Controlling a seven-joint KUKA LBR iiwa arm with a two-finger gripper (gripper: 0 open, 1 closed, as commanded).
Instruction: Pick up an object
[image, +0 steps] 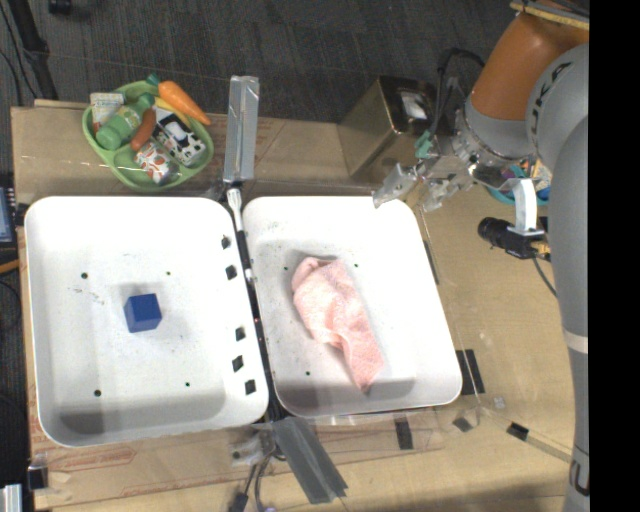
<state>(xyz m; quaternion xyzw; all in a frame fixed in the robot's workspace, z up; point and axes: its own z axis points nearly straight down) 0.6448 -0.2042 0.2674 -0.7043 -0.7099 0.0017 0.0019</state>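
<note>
A crumpled pink cloth (338, 318) lies in the right bin (420, 300), stretching from the middle toward the front right. A small blue cube (143, 312) sits in the left bin (60, 300), left of centre. My gripper (413, 190) hangs over the back right corner of the right bin, up and to the right of the cloth. Its two fingers are spread apart with nothing between them.
A green bowl (115, 165) of toy food, with a carrot on top, stands behind the left bin. A metal bar (240, 130) rises at the divide between the bins. A brown box (385, 120) sits behind the right bin, close to the gripper.
</note>
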